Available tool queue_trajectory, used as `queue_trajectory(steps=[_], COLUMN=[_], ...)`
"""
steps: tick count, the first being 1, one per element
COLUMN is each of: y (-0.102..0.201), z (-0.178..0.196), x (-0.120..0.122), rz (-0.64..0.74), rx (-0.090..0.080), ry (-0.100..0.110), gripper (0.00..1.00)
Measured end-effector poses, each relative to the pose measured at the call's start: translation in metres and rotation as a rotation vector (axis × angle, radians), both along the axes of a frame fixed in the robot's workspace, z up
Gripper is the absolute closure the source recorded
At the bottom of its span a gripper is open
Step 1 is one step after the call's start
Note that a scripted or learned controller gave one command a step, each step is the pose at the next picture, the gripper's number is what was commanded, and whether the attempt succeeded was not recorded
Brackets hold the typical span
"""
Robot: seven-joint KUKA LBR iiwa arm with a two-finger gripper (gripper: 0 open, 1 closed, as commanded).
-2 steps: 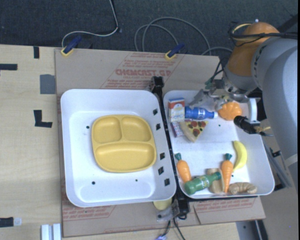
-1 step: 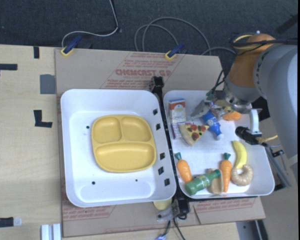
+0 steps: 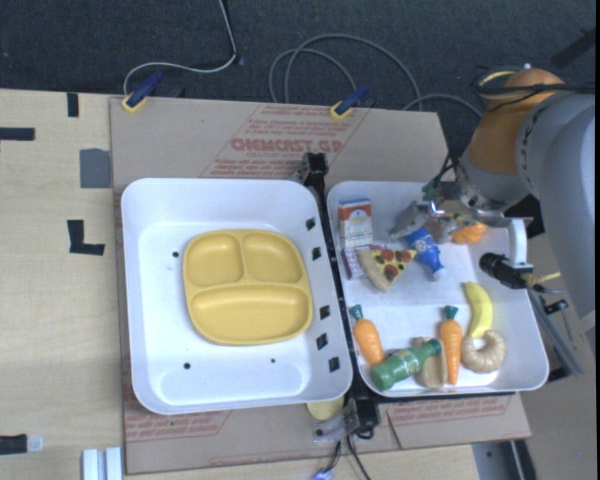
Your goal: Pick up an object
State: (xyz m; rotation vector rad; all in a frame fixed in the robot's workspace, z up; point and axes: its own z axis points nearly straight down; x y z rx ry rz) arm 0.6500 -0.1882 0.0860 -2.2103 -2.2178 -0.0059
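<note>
So the arm is reaching in over the right bin (image 3: 536, 363), wrist bent down near its far edge, with the gripper (image 3: 427, 218) low among the toys there. Right under and just in front of it sits a small blue packet (image 3: 427, 251), and that looks like the thing it's going for. The packet lies just toward the near side of the jaws, long axis running roughly away from the pizza slice (image 3: 388, 265), which sits right beside it toward the left bin (image 3: 150, 268). An orange piece (image 3: 469, 234) sits on the packet's other side, close to the wrist.

Honestly can't tell how wide the jaws are or whether they've got anything, too much clutter and metal there. My guess: it needs to drop straight down onto the packet without nudging the pizza.
</note>
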Motion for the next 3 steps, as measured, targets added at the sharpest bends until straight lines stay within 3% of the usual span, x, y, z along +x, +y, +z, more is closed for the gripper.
queue_trajectory(steps=[1, 2, 3], y=[-0.002, 0.043, 0.147], z=[0.012, 0.031, 0.103], x=[0.001, -0.017, -0.036], rz=[0.002, 0.0, 0.007], rx=[-0.013, -0.009, -0.006], ry=[-0.011, -0.003, -0.008], gripper=[1.0, 1.0, 1.0])
